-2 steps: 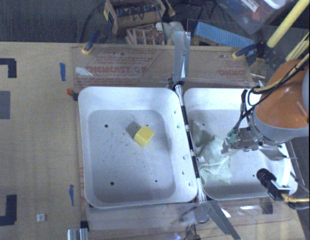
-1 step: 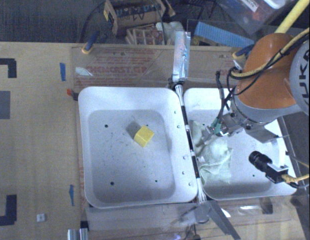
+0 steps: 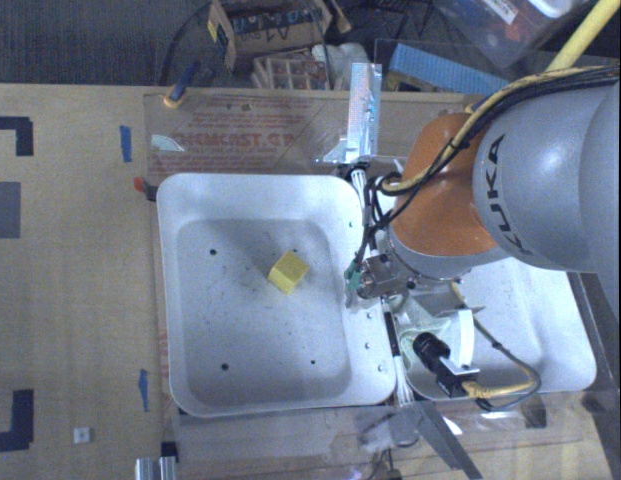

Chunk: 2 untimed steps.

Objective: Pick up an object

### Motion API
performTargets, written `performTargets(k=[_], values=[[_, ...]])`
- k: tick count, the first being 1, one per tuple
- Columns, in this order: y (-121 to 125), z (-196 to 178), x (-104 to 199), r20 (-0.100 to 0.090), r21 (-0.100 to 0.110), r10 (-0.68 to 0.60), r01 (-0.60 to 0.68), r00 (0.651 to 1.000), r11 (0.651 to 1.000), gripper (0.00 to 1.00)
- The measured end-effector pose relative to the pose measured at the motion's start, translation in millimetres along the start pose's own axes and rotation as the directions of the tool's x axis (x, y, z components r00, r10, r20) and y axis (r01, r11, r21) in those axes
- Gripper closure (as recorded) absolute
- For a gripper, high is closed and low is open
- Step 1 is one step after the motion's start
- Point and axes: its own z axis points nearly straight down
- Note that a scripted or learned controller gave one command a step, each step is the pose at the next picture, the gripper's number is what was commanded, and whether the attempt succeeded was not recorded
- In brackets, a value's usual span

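A small yellow block [image 3: 288, 271] lay on the floor of the left bin [image 3: 180, 200], a little right of the bin's middle and slightly tilted against the bin's edges. Nothing touched it. A few dark specks [image 3: 212, 253] were scattered over the white floor around it, all well apart from the block.

The grey arm [image 3: 550, 178] reached in from the right, its orange band [image 3: 445, 213] hanging above the seam where the two bins met. Below the band, the gripper [image 3: 366, 282] sat at the left bin's right wall, near the block but clear of it, with bare bin floor between them. The wrist covered it from above, so I could not tell whether it was spread apart or closed together, and no object showed in its grasp.

The right bin [image 3: 562, 360] was mostly hidden under the arm, and only its lower right part showed as white.

Both bins rested on the pale wooden desk [image 3: 70, 268], which carried short strips of blue tape [image 3: 125, 144] and black corner marks [image 3: 15, 133] to the left of the bins. A clear sheet with faded red print [image 3: 240, 133] lay just behind the left bin
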Motion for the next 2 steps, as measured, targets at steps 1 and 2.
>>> performTargets(k=[1, 2], values=[[19, 94, 58, -0.001, -0.012, 0.174, -0.174, 0.985, 0.985, 1.00], [-11, 64, 28, 0.001, -0.002, 0.579, -0.579, 0.816, 0.816, 1.00]])
